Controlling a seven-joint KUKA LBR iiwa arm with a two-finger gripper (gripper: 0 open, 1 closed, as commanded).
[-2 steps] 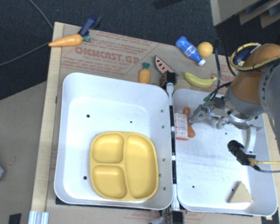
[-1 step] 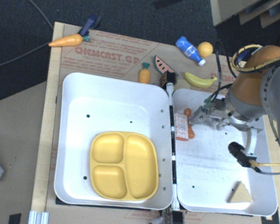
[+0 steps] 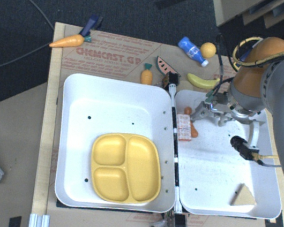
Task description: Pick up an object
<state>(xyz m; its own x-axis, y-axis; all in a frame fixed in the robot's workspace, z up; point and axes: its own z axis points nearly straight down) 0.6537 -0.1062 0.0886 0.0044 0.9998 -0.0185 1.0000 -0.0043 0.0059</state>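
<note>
My gripper (image 3: 214,112) hangs low over the far left part of the right bin (image 3: 207,203), below the grey wrist and orange band. Just left of it, by the bin's left wall, lie a small red and white packet (image 3: 184,127) and a little orange piece (image 3: 194,130). A tan wedge (image 3: 244,196) rests near the bin's front right corner. In the left bin (image 3: 79,99) sits a yellow divided plate (image 3: 125,166). I see nothing held in the gripper.
Behind the bins, on the cardboard, lie a carrot (image 3: 67,41), a watermelon slice (image 3: 164,65), a small orange toy (image 3: 147,76), a banana (image 3: 202,81), a blue bottle (image 3: 192,50) and a yellow ball (image 3: 208,49). A black connector (image 3: 242,147) juts from the arm over the right bin.
</note>
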